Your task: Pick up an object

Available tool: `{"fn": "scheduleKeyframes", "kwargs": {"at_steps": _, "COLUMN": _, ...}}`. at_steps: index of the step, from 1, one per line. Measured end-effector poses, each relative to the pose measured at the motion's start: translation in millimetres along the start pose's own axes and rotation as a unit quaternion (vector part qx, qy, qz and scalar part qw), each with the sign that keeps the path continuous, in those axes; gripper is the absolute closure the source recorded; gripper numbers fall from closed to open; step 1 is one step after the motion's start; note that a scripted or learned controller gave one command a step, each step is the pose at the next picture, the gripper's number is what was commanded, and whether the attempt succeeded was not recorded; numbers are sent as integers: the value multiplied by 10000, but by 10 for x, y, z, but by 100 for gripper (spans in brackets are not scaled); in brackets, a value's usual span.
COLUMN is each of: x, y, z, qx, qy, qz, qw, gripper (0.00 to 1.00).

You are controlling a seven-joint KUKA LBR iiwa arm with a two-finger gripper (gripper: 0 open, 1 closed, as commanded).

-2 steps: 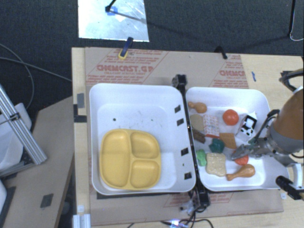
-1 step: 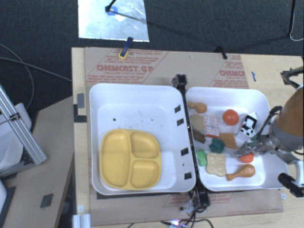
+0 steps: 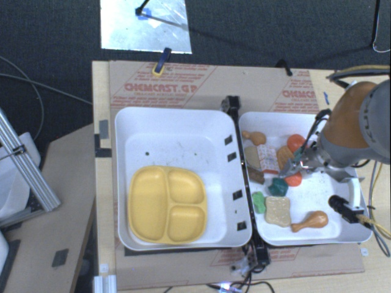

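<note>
**Arm is down in the right bin, nothing lifted yet as far as I can see**

Starting at the near edge: the right bin has a drumstick lying close to its front wall, with a slice of toast just beside it to the left. A small green piece sits touching the toast's left side, near the divider between the bins. Over in the left bin there's only a yellow tray with three compartments, sitting toward the front-left.

Going further back in the right bin, a teal block and a red piece are close together, and the gripper is down right over that cluster. Can't tell if the fingers are open or closed; they're too small and mixed in with the toys. Nothing is clearly between them.

Behind that: a white card with red print, a tan oval beside it, an orange ball, and a pale chunk nearest the back wall.

My read: the reach is done, the grab and the lift are still to come. Likely target is the red piece or the teal block, and both are still lying on the bin floor.
</note>
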State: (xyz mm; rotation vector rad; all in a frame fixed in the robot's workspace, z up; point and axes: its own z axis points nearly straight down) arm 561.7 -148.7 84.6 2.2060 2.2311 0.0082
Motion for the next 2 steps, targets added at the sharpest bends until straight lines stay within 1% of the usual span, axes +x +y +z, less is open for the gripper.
{"fn": "scheduleKeyframes", "kwargs": {"at_steps": 1, "x": 1185, "y": 424, "z": -1068, "qx": -48, "qy": 19, "qz": -36, "qw": 10000, "gripper": 100}}
{"fn": "scheduleKeyframes", "kwargs": {"at_steps": 2, "x": 1623, "y": 380, "z": -1349, "qx": 16, "qy": 9, "qz": 10, "qw": 10000, "gripper": 100}}
